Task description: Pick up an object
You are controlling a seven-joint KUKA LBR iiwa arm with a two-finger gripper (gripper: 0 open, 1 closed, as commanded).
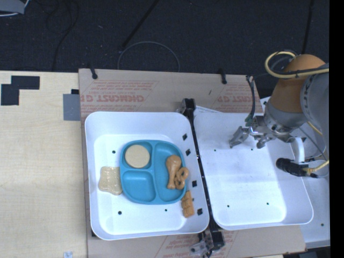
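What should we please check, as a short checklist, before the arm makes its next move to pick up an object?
1. Targets located: ok. A blue three-compartment plastic tray lies in the left white bin, holding a round tan disc and a brown pretzel-shaped piece.
2. Loose items outside tray: ok. A pale bread-shaped piece touches its left edge; a small brown chunk sits at its lower right.
3. Gripper over a target: not ok; it hangs above the right white bin.
4. Gripper holding anything: ok, nothing between fingers.
5. Finger opening: ok, spread.
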